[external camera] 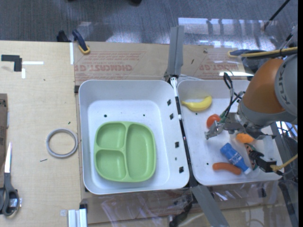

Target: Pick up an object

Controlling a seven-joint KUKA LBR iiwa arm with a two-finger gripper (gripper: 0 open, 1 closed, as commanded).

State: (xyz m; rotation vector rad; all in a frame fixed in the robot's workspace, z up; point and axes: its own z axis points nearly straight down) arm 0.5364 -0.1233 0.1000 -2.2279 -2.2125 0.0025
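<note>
1. In the right bin lie a banana at the far side, a red ball, a blue bottle and an orange sausage-shaped piece near the front.
2. The left bin holds a green divided plate.
3. The gripper hangs just beside the red ball, fingers slightly apart, nothing between them.

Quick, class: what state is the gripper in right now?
Gripper: low in the right bin, beside the red ball; open or closed cannot be told.
</note>
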